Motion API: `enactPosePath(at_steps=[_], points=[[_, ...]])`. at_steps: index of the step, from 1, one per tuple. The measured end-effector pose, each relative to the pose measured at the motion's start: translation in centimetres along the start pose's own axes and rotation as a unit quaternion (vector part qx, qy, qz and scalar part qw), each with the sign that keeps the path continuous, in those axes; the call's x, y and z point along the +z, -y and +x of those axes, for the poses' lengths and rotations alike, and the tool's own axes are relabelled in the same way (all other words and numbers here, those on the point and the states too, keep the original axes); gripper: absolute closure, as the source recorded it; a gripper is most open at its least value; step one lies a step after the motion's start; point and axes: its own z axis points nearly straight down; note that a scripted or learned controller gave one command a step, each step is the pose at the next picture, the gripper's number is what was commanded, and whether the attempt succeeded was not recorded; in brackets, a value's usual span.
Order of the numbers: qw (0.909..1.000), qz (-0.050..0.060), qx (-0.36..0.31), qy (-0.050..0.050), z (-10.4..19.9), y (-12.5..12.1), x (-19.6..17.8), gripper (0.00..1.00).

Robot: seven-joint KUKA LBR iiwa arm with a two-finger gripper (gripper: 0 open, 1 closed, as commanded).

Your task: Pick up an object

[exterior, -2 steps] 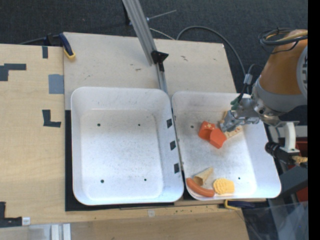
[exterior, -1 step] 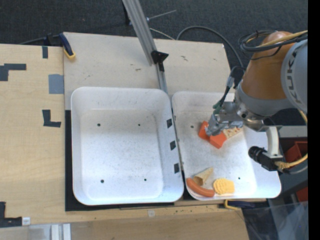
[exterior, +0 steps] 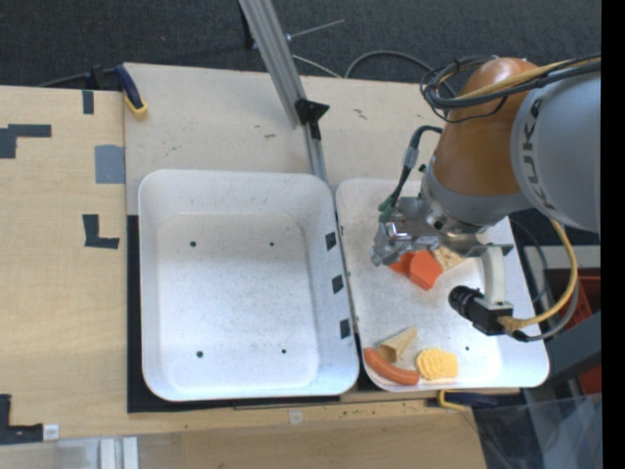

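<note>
Seen from above, a wooden worktop [exterior: 59, 262] carries two white bins. The grey and orange arm [exterior: 498, 145] reaches over the right bin [exterior: 522, 355], and its bulk hides much of that bin. The hand [exterior: 393, 247] sits just beside an orange block [exterior: 423, 269], partly covered; whether its grip is spread or pressed together cannot be made out. Near the front rim lie a red sausage [exterior: 389, 367], a yellow round piece [exterior: 437, 363] and a tan wedge [exterior: 399, 341]. The left bin [exterior: 234, 281] sits alongside.

Grey arm [exterior: 508, 154] bent steeply down, hand [exterior: 391, 247] low
</note>
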Motion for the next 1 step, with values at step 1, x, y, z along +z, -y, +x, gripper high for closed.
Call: enactPosePath(at_steps=[1], points=[[1.0000,0.001,0.001,0.000,4.96,0.50,1.63,1.00]])
